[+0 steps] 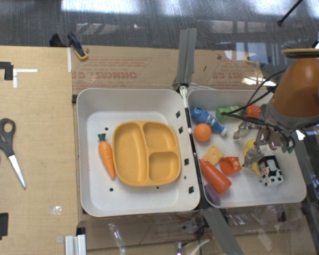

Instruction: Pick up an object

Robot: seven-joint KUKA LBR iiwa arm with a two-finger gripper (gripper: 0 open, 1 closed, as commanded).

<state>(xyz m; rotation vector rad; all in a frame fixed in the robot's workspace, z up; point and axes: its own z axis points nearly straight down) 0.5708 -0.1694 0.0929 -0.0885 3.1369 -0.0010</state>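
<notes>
I am hovering my tool [259, 152], its grip state indiscernible, just above the black-and-white toy [270, 172], positioning for a pick from the crowded right bin [295, 193].

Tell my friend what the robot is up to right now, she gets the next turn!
Gripper: low over the right bin, fingers apart, nothing between them.
Right bin, near the gripper: yellow toy just beside it, black-and-white cow toy, red piece, cheese wedge, orange ball, blue bottle, red-orange bottle.
Left bin: yellow divided plate with a carrot beside it.
Done: arm is over the toys.
Left: close on one toy and lift it.
</notes>
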